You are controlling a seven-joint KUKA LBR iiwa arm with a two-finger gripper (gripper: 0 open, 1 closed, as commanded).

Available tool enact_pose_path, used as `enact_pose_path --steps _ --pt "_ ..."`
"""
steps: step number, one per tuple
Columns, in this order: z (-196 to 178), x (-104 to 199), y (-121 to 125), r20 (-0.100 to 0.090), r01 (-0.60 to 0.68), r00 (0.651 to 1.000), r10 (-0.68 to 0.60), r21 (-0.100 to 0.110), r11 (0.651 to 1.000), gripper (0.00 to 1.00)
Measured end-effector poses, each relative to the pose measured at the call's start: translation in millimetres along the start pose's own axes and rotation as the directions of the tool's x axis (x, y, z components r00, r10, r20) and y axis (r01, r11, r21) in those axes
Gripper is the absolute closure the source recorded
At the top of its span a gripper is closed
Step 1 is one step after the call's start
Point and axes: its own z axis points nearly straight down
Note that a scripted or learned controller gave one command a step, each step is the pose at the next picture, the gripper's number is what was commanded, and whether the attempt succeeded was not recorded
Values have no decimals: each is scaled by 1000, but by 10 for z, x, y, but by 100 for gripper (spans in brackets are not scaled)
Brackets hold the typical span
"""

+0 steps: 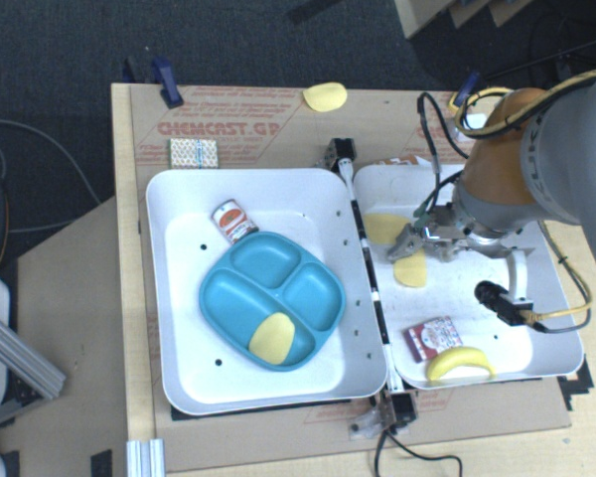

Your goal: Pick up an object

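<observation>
Camera view showed us the left bin (179, 266) holding a blue tray (268, 296) and can (234, 221) — the right bin (556, 351) a banana (460, 365), with the gripper (427, 238) above a yellow piece (410, 270), grip unclear.

1. Cardboard sheet (248, 117) under the bins: red print reads roughly "CHEMCAST GP", with a smaller red line above it, too small to read.
2. Small can (234, 221) and red packet (433, 338): labels visible, illegible.
</observation>
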Motion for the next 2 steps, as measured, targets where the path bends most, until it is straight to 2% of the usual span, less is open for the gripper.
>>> enact_pose_path --steps 2 --pt "1 83 -5 -1 1 1000 -1 0 1000 0"
